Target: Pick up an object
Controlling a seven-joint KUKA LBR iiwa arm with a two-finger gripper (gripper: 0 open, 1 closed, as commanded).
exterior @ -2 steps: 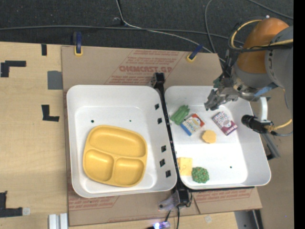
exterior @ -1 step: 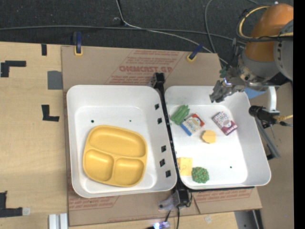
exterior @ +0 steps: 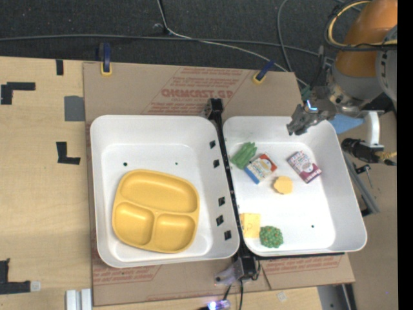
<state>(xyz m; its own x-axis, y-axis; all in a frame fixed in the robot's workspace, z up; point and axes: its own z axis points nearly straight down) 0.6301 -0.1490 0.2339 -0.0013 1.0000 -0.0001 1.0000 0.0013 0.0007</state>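
Observation:
The right bin [exterior: 335,173] holds several small items. A green leafy piece [exterior: 244,154] lies at its upper left, a red and white packet [exterior: 261,168] beside it. A maroon packet [exterior: 303,166] sits toward the right, a small orange-yellow round piece [exterior: 282,185] below it. A yellow block [exterior: 250,224] and a green broccoli [exterior: 271,236] rest near the front edge. My gripper [exterior: 301,125] hangs over the bin's back rim at the upper right, apart from all items, with nothing seen between its fingers.
The left bin [exterior: 103,147] contains a yellow divided plate [exterior: 155,210]. Both bins sit on a cardboard sheet [exterior: 193,89] held by clamps. Cables run across the dark background and loop near the arm [exterior: 361,37] at the top right.

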